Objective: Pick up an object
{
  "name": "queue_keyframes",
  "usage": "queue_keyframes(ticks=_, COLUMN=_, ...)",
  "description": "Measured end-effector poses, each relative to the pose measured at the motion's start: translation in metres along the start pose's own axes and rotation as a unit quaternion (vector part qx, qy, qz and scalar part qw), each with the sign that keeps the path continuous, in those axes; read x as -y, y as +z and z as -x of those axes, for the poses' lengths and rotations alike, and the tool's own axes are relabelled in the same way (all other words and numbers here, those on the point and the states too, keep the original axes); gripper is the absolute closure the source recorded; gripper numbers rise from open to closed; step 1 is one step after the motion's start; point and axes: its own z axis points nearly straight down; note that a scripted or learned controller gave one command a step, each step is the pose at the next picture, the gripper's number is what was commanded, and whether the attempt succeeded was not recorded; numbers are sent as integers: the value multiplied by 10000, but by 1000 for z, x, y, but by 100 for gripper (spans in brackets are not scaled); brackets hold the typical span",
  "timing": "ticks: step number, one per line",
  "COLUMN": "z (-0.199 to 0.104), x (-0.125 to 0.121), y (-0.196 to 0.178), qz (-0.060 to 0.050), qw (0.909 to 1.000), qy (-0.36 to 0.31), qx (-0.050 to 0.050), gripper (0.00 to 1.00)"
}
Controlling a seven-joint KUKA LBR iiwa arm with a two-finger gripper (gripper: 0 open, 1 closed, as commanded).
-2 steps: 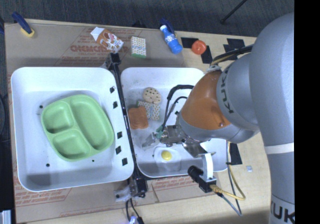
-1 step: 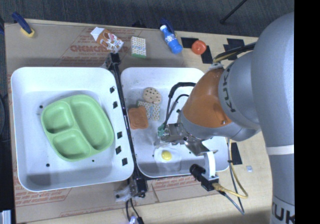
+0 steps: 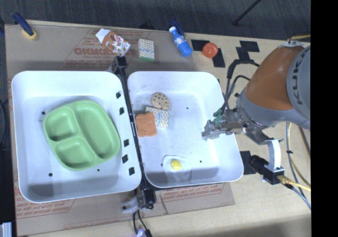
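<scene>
The task is at its start — nothing has been lifted. In the right bin [image 3: 211, 85], the candidates lie untouched: a cookie [image 3: 160, 100] at about eleven o'clock of the bin's floor, a patterned packet [image 3: 161, 116] just below it, an orange block [image 3: 146, 124] touching the packet at its eight o'clock, and a fried egg toy [image 3: 175, 164] at six o'clock near the front wall. The gripper [image 3: 209, 131] hangs over the bin's three o'clock side, well apart from all of them; whether it is spread or pressed together I cannot tell, and nothing shows in it. The left bin [image 3: 21, 125] holds a green divided plate [image 3: 80, 134]. Left to do — travel toward nine o'clock, descend, grasp, lift.
</scene>
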Motion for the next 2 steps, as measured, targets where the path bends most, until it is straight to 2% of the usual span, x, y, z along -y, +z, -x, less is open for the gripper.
queue_keyframes(ticks=1, z=-1, x=0, y=0, qz=-5, qw=10000, qy=-3, qx=-4, gripper=0)
queue_keyframes(ticks=2, z=-60, x=0, y=5, qz=-16, qw=10000, qy=-16, qx=-13, gripper=0)
